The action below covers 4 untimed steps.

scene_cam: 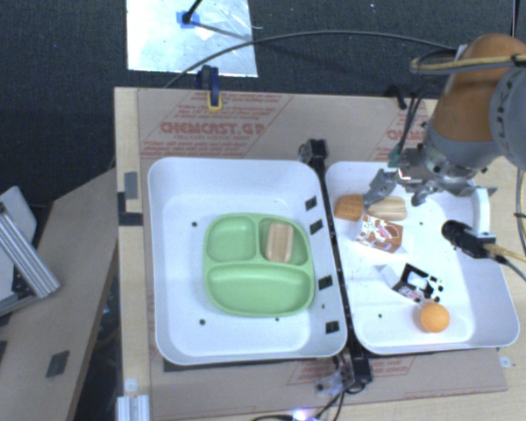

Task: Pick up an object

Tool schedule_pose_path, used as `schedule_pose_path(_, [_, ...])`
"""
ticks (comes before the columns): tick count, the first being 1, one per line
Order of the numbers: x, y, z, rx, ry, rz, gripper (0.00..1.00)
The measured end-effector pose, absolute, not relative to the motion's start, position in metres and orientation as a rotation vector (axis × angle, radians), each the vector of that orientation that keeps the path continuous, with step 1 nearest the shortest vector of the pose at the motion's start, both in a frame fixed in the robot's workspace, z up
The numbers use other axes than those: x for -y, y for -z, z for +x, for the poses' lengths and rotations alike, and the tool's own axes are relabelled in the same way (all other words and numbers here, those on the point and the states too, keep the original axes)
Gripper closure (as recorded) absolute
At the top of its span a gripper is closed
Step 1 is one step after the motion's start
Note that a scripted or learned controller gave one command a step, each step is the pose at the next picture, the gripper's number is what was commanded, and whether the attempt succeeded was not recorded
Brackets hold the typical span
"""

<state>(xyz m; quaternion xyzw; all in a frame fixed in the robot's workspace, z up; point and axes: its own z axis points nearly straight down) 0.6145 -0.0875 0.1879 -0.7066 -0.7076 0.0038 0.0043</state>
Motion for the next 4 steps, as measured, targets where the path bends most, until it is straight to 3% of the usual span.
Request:
schedule_pose_path(1, [0.087, -0.195, 0.617, 2.225, 0.001, -2.218, 0.00])
schedule_pose_path(3, [0.085, -0.086, 0.626, 2.224, 0.000, -2.219, 0.00])
schedule_pose_path(4, [0.085, -0.099, 0.627, 2.224, 0.002, -2.220, 1.00])
